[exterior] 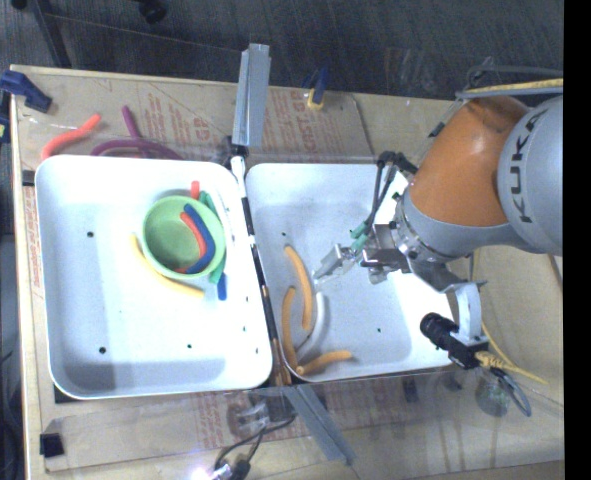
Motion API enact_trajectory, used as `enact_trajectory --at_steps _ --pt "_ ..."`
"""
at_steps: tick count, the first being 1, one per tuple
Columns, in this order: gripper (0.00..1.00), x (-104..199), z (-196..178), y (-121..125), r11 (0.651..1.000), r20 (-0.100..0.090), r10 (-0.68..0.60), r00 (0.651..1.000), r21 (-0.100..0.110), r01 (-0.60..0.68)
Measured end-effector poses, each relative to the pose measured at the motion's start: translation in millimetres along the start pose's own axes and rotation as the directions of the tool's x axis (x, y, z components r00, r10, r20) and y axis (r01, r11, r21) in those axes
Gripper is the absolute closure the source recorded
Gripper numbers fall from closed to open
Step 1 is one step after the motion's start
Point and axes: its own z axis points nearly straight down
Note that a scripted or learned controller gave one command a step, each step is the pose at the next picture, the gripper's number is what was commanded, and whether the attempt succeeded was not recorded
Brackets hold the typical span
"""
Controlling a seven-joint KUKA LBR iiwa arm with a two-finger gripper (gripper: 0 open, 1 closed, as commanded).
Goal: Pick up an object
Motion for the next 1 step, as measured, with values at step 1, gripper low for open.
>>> enact_trajectory --at_steps 1 --pt "0.00 16.4 108.3 30.6 0.996 0.003 -0.093 0.996 0.000 0.093"
